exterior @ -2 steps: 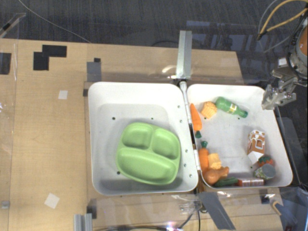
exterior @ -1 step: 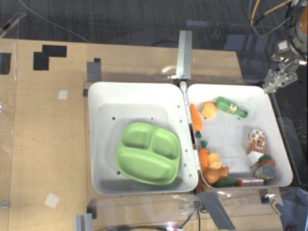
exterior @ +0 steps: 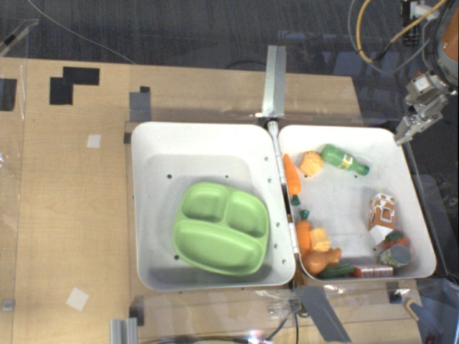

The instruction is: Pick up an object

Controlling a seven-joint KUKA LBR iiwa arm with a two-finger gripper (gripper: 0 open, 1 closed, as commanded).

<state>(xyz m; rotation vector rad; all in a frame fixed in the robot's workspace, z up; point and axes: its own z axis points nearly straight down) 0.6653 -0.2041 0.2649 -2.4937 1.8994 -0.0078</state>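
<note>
Gripper [exterior: 414, 122] sits at the far right corner of the right bin [exterior: 358, 136], just over the rim, and you can see nothing between its fingers; whether they are spread or pressed together you cannot tell at this size. Above it the grey arm [exterior: 439, 56] comes in from the right with a yellow cable [exterior: 373, 9] looping beside it.

In the right bin you have the candidates for picking. A green bottle [exterior: 344, 160] lies on its side near the far edge, with a small yellow piece [exterior: 311, 164] just beside its left end. A carrot [exterior: 290, 175] lies along the left wall. Further toward you along that wall are two small dark green bits [exterior: 300, 208], then an orange and yellow cluster of toy food [exterior: 316, 248] in the near left corner. A brown and white packet [exterior: 382, 211] stands near the right wall, and at the near right corner are a small round can [exterior: 396, 253] and a red tube [exterior: 373, 271] lying along the near edge.

The left bin [exterior: 150, 192] holds a green divided plate [exterior: 221, 227], tilted, in its near half. Both bins rest on the wooden bench [exterior: 64, 213].
</note>
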